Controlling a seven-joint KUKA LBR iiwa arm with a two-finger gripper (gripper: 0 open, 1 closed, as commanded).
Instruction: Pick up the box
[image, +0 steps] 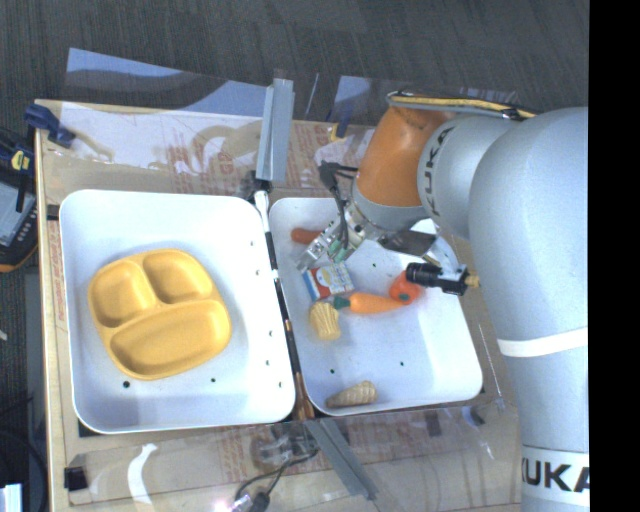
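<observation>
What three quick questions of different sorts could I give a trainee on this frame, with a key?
1. True or false: the yellow divided tray lies in the right bin.
2. Which is nearest the gripper? A) the box B) the corn piece C) the bread roll
3. Fill in: the carrot lies in the ___ bin.

Key: 1 false, it lies in the left bin; 2 A; 3 right.

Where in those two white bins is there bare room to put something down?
Right bin: bare floor between the carrot and the bread roll. Left bin: a bare margin around the yellow divided plate. Crowded: the right bin's upper left, around the box, corn cob and gripper.
</observation>
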